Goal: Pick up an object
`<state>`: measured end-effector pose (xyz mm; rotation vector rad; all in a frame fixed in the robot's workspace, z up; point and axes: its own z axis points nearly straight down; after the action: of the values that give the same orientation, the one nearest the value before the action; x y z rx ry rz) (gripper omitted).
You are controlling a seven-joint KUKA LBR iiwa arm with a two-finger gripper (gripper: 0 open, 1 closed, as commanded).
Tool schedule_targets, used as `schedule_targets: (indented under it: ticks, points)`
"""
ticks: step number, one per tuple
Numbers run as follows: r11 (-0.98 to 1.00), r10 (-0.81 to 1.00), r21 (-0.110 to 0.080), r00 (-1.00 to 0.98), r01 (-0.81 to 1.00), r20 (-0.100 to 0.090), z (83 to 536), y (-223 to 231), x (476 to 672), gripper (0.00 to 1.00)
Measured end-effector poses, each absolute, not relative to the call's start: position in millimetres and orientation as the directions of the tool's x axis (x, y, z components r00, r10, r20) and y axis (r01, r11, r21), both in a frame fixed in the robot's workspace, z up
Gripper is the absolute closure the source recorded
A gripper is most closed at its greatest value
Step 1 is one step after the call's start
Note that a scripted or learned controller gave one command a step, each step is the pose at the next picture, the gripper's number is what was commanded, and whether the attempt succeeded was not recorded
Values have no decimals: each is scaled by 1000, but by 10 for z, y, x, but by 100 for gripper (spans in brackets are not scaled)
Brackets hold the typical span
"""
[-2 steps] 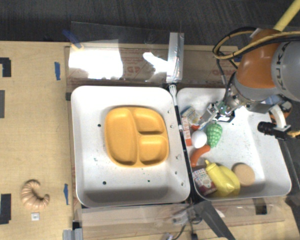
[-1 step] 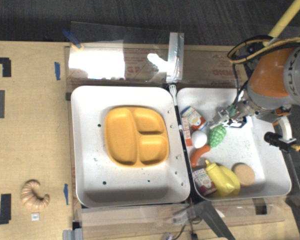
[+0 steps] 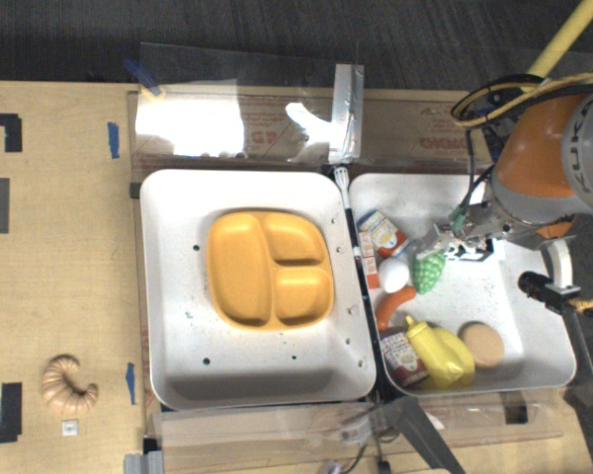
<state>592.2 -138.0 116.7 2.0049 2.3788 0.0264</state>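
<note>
Green toy (image 3: 429, 270) lay in the right bin (image 3: 534, 368), just under the gripper (image 3: 453, 233); whether its jaws were spread could not be told. Crowded neighbours, a white egg (image 3: 395, 276) touching it, might spoil the pick

Arm (image 3: 549, 156) comes in from the right edge, upper right of frame. Grey body, orange band above the wrist, dark cables looped over the top. Wrist is angled down and to the left. Gripper (image 3: 453, 237) sits at the end of it, low, pointing left. Finger state not readable from this angle: the wrist and cabling clutter that area too much.
</note>
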Motion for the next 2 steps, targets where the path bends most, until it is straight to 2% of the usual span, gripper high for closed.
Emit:
schedule_targets:
  ticks: [1,2]
  points:
    - [102,995,22,-102,994,-11,941,-1248,5631,0]
    - [104,995,12,-104,995,-4,991,-1215,5605,100]
